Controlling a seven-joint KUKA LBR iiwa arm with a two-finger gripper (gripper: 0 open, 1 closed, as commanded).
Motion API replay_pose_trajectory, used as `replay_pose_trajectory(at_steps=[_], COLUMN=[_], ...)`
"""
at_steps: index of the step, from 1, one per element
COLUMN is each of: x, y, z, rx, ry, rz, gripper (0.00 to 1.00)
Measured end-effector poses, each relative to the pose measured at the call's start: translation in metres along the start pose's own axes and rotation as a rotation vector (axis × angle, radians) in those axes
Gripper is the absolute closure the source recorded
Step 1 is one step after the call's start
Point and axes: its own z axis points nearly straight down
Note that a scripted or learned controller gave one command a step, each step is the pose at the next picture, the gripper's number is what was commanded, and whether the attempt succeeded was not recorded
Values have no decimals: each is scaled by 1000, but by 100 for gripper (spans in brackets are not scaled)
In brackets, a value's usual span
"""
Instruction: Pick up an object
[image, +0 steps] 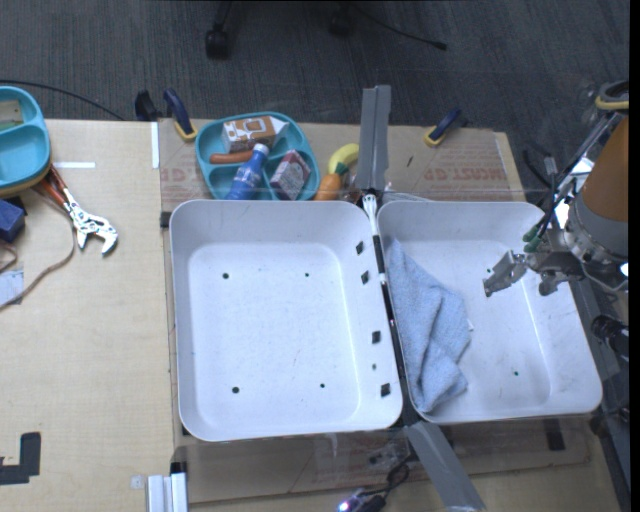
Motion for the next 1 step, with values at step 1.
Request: replay_pose_trajectory(at_steps=[1], x=[36], y=[-9], z=[130], rx=[0], ry=[0], rz=[112], gripper=[0])
